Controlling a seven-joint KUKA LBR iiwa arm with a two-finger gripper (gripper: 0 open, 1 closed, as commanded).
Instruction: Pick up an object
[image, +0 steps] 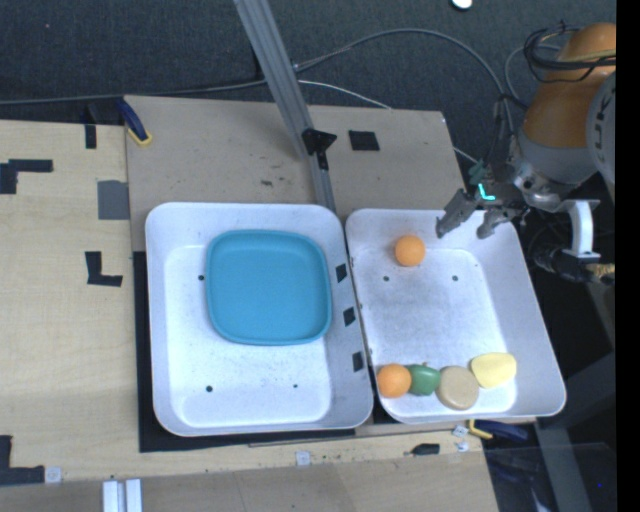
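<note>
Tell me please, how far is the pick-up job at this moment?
Nothing looks picked yet. The gripper is open at the far edge of the right bin, with nothing between its fingers. The nearest thing, an orange ball, lies loose on the bin floor beside it. A second orange ball, a green piece, a beige piece and a yellow piece rest along the near edge. Reaching, closing and lifting all remain.

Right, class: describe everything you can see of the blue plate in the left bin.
The blue plate is a rounded square, plain light blue, smooth and plastic-looking, with a raised rim and shallow flat centre. It lies flat and upright on the floor of the left bin, towards the far side. Nothing lies on it, and it touches only the bin.
</note>
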